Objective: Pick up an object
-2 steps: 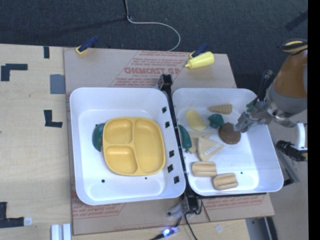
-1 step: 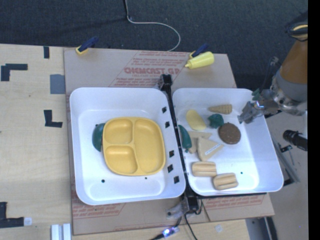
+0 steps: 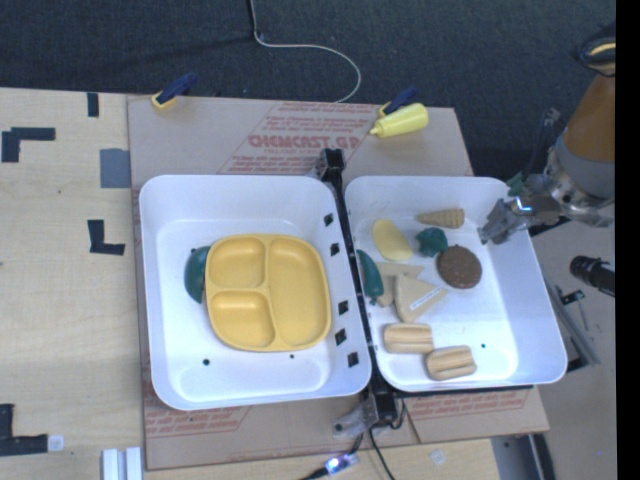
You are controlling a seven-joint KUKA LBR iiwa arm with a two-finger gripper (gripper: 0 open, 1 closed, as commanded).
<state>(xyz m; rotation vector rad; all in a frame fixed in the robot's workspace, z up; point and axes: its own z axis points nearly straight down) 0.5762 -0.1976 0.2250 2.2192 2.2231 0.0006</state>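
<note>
The right bin (image 3: 520, 298) holds several toy foods: a tan cone (image 3: 442, 218), a yellow lemon shape (image 3: 391, 239), a small teal piece (image 3: 433, 240), a brown round patty (image 3: 459, 267), a pale cheese wedge (image 3: 415, 295), a green piece (image 3: 370, 276) at the left wall, and two tan bread sticks (image 3: 408, 338) (image 3: 449, 362). My gripper (image 3: 497, 224) hangs over the bin's upper right part, right of the cone and above the patty. Nothing shows between its fingers.
The left bin (image 3: 160, 268) holds a yellow divided plate (image 3: 268, 291) with a dark green item (image 3: 195, 273) tucked under its left edge. A yellow clamp (image 3: 403, 120) and a blue-yellow clamp (image 3: 174, 89) sit on the cardboard behind the bins. A white cable (image 3: 300, 46) runs behind.
</note>
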